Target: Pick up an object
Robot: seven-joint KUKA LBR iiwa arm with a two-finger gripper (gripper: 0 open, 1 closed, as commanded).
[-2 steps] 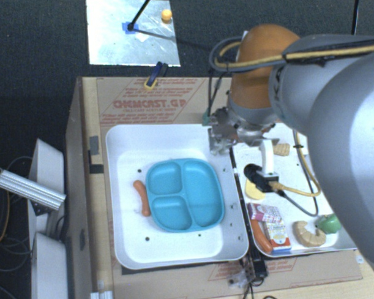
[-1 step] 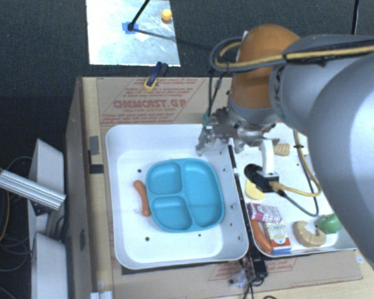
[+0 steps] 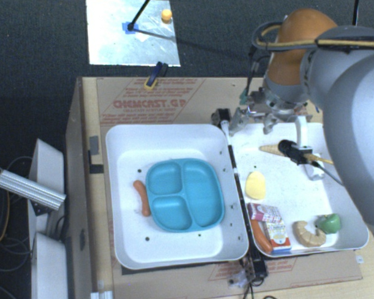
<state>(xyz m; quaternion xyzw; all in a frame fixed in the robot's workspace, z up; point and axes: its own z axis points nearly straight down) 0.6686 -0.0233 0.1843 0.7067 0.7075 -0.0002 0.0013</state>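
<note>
Overhead view of the bench, read from left to right. Left bin (image 3: 132,240): an orange sausage (image 3: 141,197) lies lengthwise just beside the left edge of a blue three-compartment plate (image 3: 184,195), which sits flat in the middle of the bin. Right bin (image 3: 298,188): a red sausage (image 3: 256,232) lies along the left wall at the near corner, touching a red-and-white packet (image 3: 274,225) on its right. A yellow piece (image 3: 255,186) lies farther back, near the same wall. My gripper (image 3: 257,120) hangs over the far-left corner of this bin, close to the rim; I cannot tell whether it is released or clenched. A tan cone (image 3: 270,150) lies on the bin floor just nearer than my gripper, its tip pointing left. At the near-right corner a curved tan pastry (image 3: 309,233) lies against a green fruit (image 3: 329,222). My grey arm (image 3: 344,79), orange band uppermost, enters from the right
</note>
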